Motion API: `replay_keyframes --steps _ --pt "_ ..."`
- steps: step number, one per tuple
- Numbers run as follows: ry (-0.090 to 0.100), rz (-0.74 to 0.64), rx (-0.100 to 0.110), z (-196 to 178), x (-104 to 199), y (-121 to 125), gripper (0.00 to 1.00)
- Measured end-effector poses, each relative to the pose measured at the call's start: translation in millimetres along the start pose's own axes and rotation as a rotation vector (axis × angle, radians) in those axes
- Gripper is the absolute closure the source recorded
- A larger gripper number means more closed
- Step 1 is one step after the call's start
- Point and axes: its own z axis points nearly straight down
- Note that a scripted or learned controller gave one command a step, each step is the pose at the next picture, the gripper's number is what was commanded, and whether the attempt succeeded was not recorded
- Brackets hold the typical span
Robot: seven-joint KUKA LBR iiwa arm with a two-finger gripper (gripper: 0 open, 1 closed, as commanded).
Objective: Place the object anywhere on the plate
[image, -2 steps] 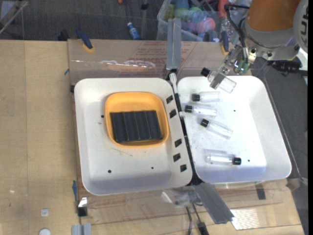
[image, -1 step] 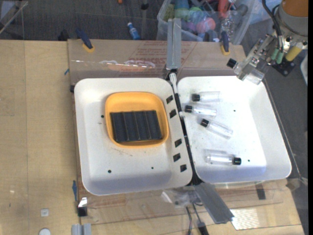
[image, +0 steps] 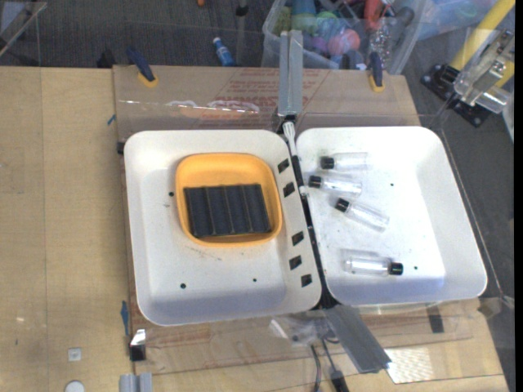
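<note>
Whether the claw is released or clenched cannot be told, and the arm's pose cannot be read either, so any judgement starts from how the things lie.

The likely objects for the task are four small clear plastic vials with black caps, loose in the shallow white right bin (image: 429, 178). One is near the back (image: 343, 162), one is just in front of it (image: 335, 184), one lies tilted at the middle (image: 361, 212), and one sits apart toward the front (image: 372, 265). None is on the plate yet.

The rounded orange plastic plate (image: 221, 160) sits in the shallow white left bin (image: 155, 251). A black ribbed rectangular slab (image: 227, 209) covers most of its floor.

Several things could go wrong. The vials are round and slick, so one may roll away or squirt out as the claw closes. The two rear vials lie near each other, so a grasp there could nudge the neighbour. On the carry, the raised rims where the bins meet, lined with small black tabs (image: 296, 219), could clip a low-held vial. At release, the ribbed slab leaves little flat orange surface. A vial dropped from height might bounce over the rim into the bin, though not as far as the tan desk (image: 57, 178).
</note>
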Motion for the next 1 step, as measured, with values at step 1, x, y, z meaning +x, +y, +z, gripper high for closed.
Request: replay_keyframes --steps 1 --pt "-0.003 -0.413 -0.001 2.1 -36.5 -19.6 1.0"
